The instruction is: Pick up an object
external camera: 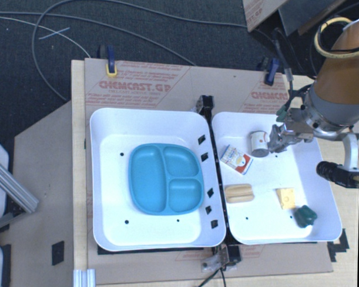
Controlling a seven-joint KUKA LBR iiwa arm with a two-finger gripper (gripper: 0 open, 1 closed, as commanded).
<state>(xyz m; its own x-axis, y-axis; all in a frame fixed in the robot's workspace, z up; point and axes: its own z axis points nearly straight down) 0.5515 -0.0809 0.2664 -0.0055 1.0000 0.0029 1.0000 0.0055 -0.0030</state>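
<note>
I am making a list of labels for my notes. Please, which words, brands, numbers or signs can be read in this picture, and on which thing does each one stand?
"CHEMCAST GP": red print on the brown protective sheet behind the left bin.
"CHEMCAST": the same red print, partly covered, on the sheet behind the right bin.
Small lines under both prints: too blurred to read.
Small white and red packet in the right bin: print too small to read.
Cardboard box at the top edge: markings unreadable.

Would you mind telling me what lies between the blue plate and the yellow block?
In the camera view, the tan wooden block lies between the blue plate and the yellow block, past the bins' divider.
</note>
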